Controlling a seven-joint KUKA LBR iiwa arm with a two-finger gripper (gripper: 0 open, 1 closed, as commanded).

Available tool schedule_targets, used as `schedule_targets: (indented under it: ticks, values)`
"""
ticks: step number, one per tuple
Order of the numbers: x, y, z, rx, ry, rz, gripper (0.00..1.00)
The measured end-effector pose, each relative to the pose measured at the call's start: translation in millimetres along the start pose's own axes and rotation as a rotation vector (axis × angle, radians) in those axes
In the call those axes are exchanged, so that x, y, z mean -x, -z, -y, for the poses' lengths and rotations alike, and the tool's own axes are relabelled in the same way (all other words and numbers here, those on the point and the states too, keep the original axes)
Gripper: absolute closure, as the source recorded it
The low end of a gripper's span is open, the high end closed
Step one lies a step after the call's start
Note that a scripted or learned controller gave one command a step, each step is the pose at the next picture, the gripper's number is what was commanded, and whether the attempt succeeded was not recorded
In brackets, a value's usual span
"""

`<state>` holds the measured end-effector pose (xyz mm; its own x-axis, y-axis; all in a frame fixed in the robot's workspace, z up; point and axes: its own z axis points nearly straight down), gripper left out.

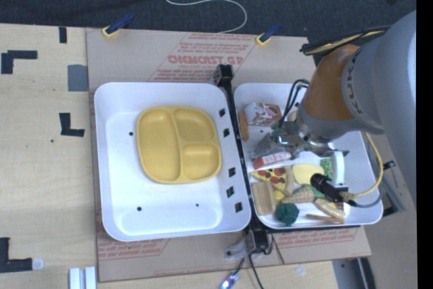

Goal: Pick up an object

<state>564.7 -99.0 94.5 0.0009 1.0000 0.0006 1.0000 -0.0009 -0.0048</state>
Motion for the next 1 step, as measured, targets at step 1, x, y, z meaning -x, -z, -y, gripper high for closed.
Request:
schedule_targets:
  ticks: [1]
  values:
    - [4.6,-10.4,-58.6,0.005,0.002,0.001,0.0]
